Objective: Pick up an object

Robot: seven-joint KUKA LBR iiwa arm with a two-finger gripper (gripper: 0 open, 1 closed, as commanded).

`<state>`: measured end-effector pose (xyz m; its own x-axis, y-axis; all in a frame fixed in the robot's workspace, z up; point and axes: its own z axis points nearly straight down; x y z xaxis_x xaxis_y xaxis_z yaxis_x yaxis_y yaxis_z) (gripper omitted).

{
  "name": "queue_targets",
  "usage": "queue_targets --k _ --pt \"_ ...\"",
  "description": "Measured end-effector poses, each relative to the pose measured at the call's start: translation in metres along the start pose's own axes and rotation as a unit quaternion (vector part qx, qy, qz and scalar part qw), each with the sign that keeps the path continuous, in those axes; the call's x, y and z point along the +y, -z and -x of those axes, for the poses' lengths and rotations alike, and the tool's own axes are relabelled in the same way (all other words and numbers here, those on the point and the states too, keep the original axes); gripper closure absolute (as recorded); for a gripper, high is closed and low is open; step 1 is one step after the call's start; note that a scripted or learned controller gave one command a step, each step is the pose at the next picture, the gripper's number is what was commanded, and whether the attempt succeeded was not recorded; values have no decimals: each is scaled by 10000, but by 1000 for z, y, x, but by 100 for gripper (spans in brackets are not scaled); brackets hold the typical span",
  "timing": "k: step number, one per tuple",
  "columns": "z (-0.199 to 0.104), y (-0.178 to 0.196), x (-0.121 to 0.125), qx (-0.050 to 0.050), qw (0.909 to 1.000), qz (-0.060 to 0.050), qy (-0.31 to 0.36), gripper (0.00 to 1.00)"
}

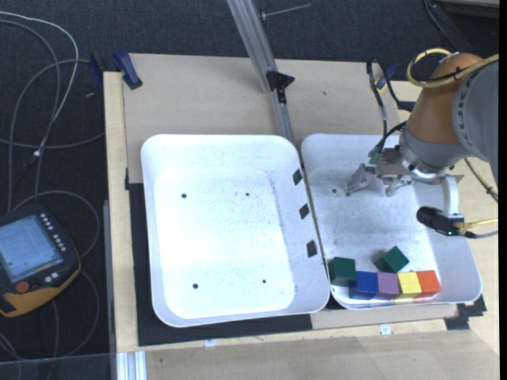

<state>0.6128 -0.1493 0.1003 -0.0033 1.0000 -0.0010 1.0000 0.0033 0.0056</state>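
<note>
Hand [372, 182] above blocks [386, 275], rt bin [333, 153]

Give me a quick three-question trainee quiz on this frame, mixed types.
1. True or false: the gripper is over the left bin.
2. Which block lies tilted behind the row at the near edge of the right bin? A) orange block B) green block C) blue block
3. Name the colour of the block between the purple block and the orange one.

Key: 1 false, it is over the right bin. 2 B. 3 yellow, the yellow block.
</note>
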Motion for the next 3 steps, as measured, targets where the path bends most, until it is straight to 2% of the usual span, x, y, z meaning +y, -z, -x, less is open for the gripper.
queue_targets --k 1,2,3 --pt "-69 2 -16 31 10000 -41 13 0" --pt "-70 105 -71 7 10000 1 -18 0" --pt "-58 3 -20 4 10000 -42 -9 0"
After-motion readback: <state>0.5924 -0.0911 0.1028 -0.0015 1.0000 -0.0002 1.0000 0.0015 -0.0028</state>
